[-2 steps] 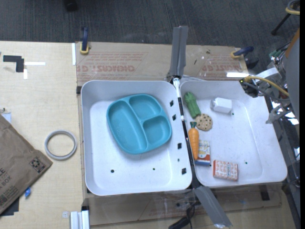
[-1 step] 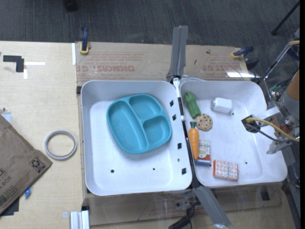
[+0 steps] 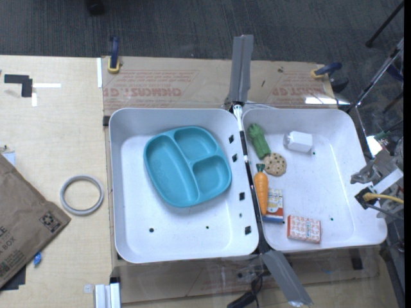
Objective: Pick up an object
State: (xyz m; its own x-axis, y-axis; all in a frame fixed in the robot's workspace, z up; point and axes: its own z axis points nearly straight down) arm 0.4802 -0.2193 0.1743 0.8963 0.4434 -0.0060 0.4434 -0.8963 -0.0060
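The right bin [image 3: 340,140] holds several small things. A green pickle-like piece [image 3: 259,140] lies along its left wall, with a round cookie [image 3: 275,164] and an orange carrot [image 3: 261,188] just below it. A small carton [image 3: 274,205] lies beside the carrot. A red patterned box [image 3: 304,228] rests near the front wall, and a white block [image 3: 298,141] sits toward the back. My gripper [image 3: 368,185] hangs at the right bin's right rim, apart from all of them, with a yellow cable beside it.
The left bin [image 3: 128,191] carries a blue divided plate [image 3: 187,165]. On the bench to the left lie a roll of tape [image 3: 81,194] and a brown cardboard box [image 3: 22,220]. Cardboard lies behind the bins.
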